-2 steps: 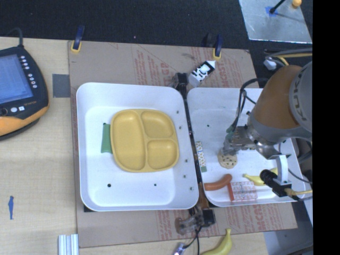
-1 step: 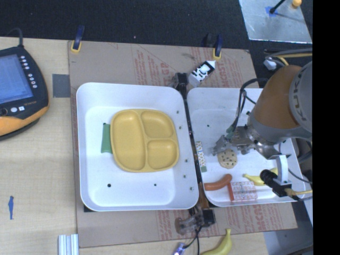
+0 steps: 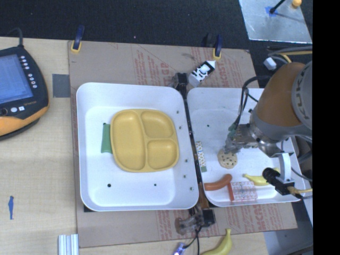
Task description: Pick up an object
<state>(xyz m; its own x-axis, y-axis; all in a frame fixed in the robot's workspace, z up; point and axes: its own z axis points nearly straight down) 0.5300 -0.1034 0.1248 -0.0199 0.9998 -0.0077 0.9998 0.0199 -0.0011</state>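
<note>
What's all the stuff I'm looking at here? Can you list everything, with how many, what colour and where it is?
Shallow plastic bins: two, white, side by side on the bench.
Divided plastic plate: one, yellow, three compartments, in the left bin.
Flat green piece: one, poking out from under the plate's left edge.
Round cookie-like disc: one, tan with dark dots, in the right bin below the gripper.
Toy sausage: one, orange-red, right bin's front edge.
Small toy banana: one, yellow, right bin.
Second toy banana: one, yellow, on the bench in front of the bins.
Handheld control pad: one, grey and orange, far left.
Robot arm: one, grey with orange band, over the right bin.
Gripper: one, dark, just above the disc.
</note>
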